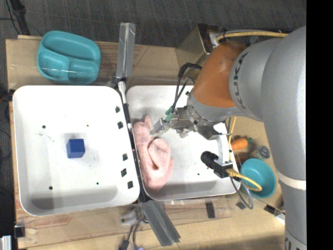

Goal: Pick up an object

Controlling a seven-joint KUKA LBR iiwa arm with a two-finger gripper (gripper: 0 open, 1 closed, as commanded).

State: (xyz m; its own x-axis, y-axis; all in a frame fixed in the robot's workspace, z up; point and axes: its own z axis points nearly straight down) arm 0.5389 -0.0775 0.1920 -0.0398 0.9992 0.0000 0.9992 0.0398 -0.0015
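Pink cloth [153,158] lies crumpled along the left wall of the right bin [208,189], long axis running wall-parallel, near edge to far. Pincer [165,123] hovers by its far end, just right of it; whether spread or pressed together, cannot tell. Blue cube [76,148] sits well apart in the left bin [31,191].

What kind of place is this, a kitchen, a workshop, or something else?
Probably a robotics lab test bench: a grey and orange arm reaches over two shallow white bins, one holding a blue cube, the other a pink cloth.

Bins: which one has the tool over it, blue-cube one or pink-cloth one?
The right bin, holding the pink cloth. The tool is above that cloth's upper end; the left bin holds the blue cube.
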